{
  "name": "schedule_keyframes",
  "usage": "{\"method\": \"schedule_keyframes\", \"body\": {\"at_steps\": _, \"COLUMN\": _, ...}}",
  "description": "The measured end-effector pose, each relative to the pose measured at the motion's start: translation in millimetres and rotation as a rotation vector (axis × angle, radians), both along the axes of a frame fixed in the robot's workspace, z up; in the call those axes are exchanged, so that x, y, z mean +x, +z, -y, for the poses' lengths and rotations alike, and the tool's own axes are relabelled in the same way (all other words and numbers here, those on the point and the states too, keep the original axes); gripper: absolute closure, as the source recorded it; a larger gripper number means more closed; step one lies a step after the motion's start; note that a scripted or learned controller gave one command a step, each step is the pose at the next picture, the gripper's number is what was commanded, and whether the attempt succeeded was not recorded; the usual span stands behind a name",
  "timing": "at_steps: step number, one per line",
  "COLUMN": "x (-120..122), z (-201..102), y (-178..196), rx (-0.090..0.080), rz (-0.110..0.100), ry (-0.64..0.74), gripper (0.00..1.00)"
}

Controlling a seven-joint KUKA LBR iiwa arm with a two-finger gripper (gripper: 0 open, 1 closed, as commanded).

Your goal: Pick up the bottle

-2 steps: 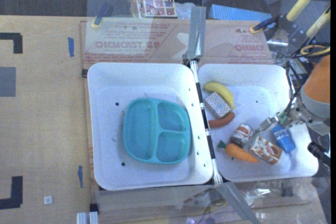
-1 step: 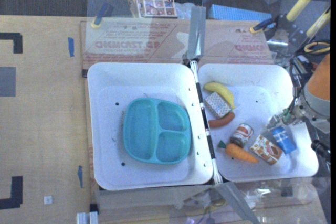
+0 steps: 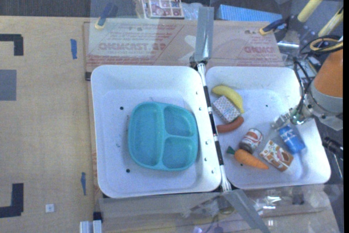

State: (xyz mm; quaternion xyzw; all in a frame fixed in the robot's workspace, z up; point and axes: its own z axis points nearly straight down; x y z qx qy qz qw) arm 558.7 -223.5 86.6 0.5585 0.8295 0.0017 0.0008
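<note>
The bottle point(image 3: 293, 140) is small and blue, lying in the right bin point(image 3: 272, 76) close to its right wall. My gripper point(image 3: 287, 119) hangs at the end of the grey arm with the orange band, just above the bottle's upper end. From this angle I cannot tell whether the gripper touches the bottle or stands slightly apart from it. The bottle rests on the bin floor.
The right bin also holds a banana point(image 3: 229, 96), a patterned block point(image 3: 226, 109), a sausage point(image 3: 229, 125), a can point(image 3: 251, 140), a carrot point(image 3: 251, 159) and a small carton point(image 3: 276, 155) next to the bottle. A teal divided plate point(image 3: 162, 136) lies in the left bin point(image 3: 109, 90).
</note>
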Motion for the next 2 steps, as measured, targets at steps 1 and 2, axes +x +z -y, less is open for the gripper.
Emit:
{"method": "schedule_keyframes", "body": {"at_steps": 1, "x": 1.1, "z": 0.5, "y": 10.8, "rx": -0.001, "rz": 0.005, "ry": -0.002, "gripper": 1.0}}
{"method": "schedule_keyframes", "body": {"at_steps": 2, "x": -22.3, "z": -92.8, "y": 86.1, "rx": -0.002, "rz": -0.001, "ry": -0.078, "gripper": 1.0}}
